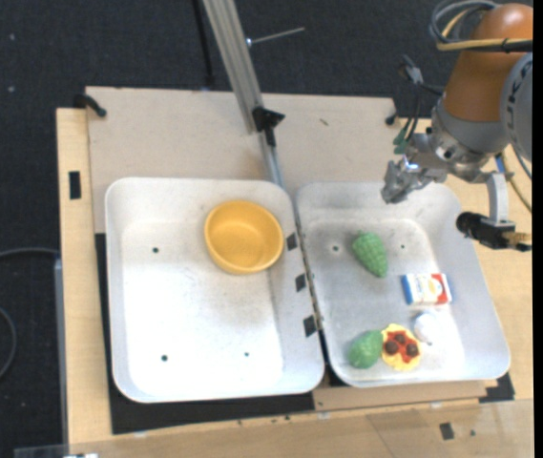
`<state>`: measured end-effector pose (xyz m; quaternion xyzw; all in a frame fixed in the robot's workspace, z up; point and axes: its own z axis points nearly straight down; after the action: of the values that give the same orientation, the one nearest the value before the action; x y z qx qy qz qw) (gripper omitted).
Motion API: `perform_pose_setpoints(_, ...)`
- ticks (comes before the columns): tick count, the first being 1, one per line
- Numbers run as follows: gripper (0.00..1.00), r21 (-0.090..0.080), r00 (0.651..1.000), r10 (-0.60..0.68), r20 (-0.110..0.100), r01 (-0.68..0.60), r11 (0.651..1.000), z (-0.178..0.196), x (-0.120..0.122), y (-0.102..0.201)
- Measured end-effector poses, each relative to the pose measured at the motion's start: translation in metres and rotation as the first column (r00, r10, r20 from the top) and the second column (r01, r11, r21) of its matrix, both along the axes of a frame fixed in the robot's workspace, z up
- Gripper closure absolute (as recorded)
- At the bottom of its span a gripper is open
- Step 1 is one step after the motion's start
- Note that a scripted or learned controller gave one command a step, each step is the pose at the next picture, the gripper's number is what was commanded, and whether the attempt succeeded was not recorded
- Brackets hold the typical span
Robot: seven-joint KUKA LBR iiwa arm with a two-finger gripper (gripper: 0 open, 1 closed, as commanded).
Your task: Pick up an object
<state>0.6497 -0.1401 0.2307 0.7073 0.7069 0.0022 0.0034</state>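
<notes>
My gripper (397, 185) hangs over the back edge of the right bin (462, 356), with nothing visibly held in it. Below and left of it, a green bumpy object (370, 254) lies in the bin's middle. A small white carton with red and blue marks (426, 288) rests toward the bin's right side. Near the front sit a second green object (365, 349), a yellow piece with red spots (401, 345) and a small whitish item (425, 326). In the left bin (156, 351) stands a yellow bowl (243, 236) near its back right.
A metal pole (236, 60) slants up from the gap between the bins at the back. A black clamp (486, 227) juts out at the right bin's right edge. Tan bench board (176, 132) surrounds both bins.
</notes>
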Motion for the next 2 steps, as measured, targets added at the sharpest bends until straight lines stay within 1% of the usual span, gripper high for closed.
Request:
perform_pose_setpoints(1,1.0,0.0,1.0,0.003,0.0,-0.003,1.0,0.054,0.001,-0.001)
perform_pose_setpoints(2,1.0,0.001,1.0,0.005,-0.008,-0.005,1.0,0.038,-0.015,0.047)
